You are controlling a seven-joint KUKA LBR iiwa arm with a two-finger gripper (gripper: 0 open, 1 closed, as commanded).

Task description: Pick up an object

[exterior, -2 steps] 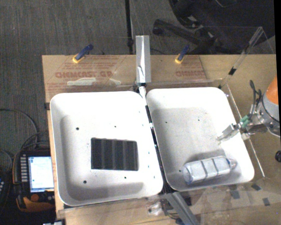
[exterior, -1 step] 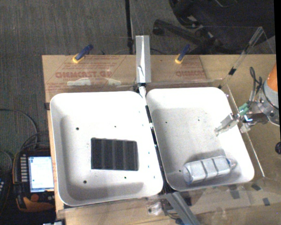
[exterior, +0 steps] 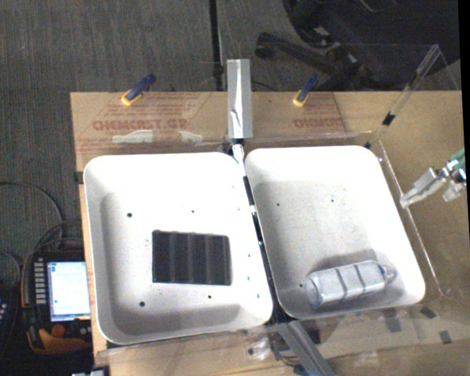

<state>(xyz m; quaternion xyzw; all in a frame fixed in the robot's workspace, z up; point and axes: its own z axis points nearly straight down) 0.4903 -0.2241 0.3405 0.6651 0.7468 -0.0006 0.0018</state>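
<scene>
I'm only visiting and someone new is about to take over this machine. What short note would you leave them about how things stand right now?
Gripper: at the right edge of the view, outside the right bin, holding nothing that I can see. Whether its fingers are open or shut I can't tell.
Things: a dark ribbed rectangular pad lies flat in the middle of the left bin. A silver-grey wrapped pack with three bulges lies near the front wall of the right bin.
Done: nothing picked up yet; both items rest on the bin floors.
Left: bring the gripper over one item, close on it and lift.
</scene>
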